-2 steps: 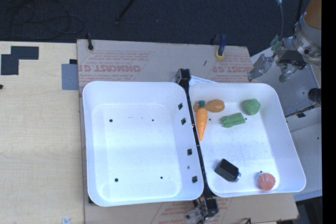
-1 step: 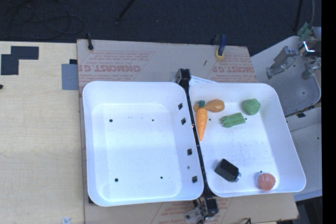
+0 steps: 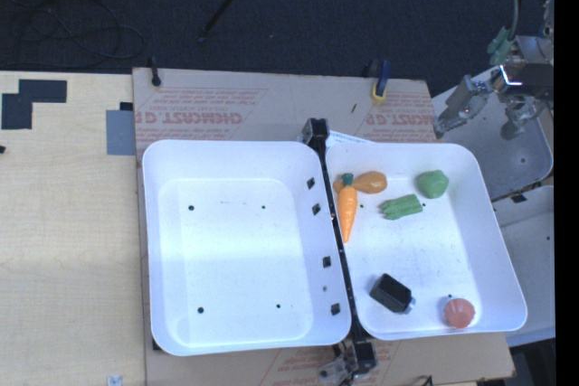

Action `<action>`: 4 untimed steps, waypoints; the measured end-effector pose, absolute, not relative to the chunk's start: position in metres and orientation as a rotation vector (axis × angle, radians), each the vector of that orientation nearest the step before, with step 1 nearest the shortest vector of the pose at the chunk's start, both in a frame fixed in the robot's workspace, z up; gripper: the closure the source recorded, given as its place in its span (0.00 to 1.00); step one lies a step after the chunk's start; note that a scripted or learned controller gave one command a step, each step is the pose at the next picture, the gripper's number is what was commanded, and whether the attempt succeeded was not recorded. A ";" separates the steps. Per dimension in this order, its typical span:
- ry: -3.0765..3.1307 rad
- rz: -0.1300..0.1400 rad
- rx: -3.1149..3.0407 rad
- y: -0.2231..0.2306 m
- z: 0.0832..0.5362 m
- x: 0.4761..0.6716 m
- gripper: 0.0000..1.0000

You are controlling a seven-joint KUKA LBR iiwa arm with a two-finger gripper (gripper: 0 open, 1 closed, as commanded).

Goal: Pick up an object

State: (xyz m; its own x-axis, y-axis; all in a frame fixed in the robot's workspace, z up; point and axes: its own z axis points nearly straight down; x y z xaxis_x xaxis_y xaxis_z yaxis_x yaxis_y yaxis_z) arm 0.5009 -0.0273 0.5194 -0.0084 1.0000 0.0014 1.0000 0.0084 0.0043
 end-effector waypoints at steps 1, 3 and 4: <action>2.229 -0.007 2.218 -0.030 0.525 0.503 1.00; 2.233 -0.002 2.213 0.107 0.537 0.515 1.00; 2.228 -0.004 2.218 0.171 0.537 0.497 1.00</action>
